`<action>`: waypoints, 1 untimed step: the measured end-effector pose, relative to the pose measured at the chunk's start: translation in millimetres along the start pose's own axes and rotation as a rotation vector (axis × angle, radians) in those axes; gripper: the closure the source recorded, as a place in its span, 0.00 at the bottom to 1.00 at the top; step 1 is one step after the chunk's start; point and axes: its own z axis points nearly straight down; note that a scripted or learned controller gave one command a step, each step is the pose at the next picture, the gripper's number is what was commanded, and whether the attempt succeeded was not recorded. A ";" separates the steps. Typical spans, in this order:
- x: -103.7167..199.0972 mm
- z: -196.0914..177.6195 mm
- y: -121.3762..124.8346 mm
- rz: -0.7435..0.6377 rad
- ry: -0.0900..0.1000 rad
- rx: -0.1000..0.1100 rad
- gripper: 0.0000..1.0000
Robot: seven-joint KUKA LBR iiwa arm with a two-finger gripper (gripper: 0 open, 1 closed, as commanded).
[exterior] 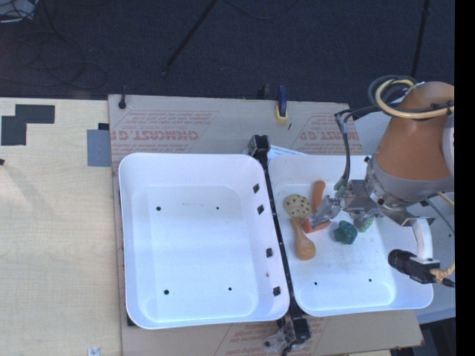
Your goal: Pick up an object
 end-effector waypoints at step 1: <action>57.0 42.6 17.8 -0.004 0.001 0.003 0.00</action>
